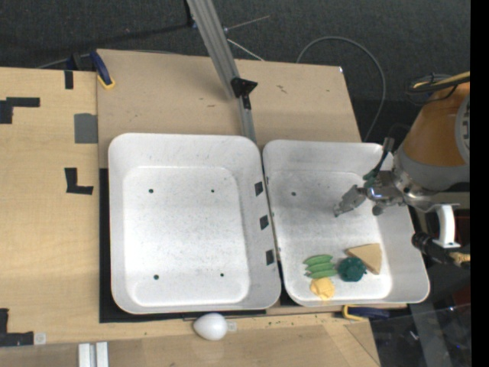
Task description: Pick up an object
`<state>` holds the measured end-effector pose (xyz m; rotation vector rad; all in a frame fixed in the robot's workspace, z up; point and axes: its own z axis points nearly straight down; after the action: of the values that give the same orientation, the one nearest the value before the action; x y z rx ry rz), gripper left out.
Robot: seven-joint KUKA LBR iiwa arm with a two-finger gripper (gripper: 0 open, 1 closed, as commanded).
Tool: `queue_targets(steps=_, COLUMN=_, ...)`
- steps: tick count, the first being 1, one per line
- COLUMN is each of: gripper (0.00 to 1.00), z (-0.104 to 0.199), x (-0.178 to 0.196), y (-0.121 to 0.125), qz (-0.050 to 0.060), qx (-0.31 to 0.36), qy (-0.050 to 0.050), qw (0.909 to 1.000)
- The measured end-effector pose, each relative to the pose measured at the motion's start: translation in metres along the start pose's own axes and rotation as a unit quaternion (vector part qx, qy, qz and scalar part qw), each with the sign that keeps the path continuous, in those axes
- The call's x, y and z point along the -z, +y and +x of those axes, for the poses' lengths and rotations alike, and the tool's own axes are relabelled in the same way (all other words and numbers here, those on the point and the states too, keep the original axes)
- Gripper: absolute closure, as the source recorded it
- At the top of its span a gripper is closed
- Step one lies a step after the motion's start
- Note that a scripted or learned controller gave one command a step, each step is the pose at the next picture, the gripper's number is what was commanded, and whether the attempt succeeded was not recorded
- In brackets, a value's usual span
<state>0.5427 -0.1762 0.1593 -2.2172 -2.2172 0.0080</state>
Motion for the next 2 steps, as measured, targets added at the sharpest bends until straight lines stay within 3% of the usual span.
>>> queue_targets(steps=1, gripper=0.0, z=0.001, x=-0.065, y=-0.003, qz=0.0, qx=0.0, qy=0.0, qw=1.0)
queue_targets(steps=2, gripper=1.0, z=0.001, x=-0.051, y=-0.002, qz=-0.002, qx=0.001, qy=0.0, qw=1.0)
